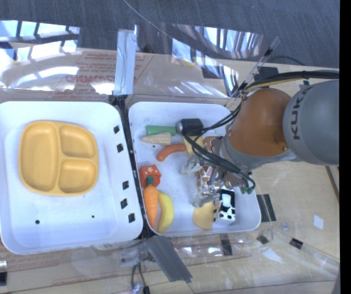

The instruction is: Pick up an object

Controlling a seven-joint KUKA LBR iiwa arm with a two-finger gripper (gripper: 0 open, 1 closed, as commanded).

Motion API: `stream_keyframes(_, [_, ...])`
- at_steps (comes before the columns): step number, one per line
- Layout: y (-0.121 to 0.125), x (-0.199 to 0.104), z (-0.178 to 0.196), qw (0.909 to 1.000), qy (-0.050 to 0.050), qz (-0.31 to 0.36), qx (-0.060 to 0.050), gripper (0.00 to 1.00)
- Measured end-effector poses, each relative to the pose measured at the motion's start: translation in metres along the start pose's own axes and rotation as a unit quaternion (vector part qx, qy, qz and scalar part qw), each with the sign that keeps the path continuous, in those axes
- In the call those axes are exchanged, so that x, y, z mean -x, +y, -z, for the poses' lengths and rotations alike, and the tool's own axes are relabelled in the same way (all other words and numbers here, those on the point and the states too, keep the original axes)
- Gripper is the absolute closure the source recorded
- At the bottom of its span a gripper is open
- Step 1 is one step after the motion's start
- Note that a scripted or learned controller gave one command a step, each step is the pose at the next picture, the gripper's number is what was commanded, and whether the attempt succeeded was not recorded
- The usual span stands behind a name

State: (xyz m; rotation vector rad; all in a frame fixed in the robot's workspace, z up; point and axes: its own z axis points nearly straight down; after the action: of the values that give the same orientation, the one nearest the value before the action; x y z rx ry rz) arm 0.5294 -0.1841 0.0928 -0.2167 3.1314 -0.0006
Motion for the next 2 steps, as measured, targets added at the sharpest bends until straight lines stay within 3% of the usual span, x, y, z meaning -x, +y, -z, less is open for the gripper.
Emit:
stream_keyframes(1, [0.033,-0.013,-0.001,0.9993,0.002,-0.037,0.001,0.0])
stream_keyframes(2, [0.033,-0.011,0.009,0.9995,0.001,-0.033,0.0,1.0])
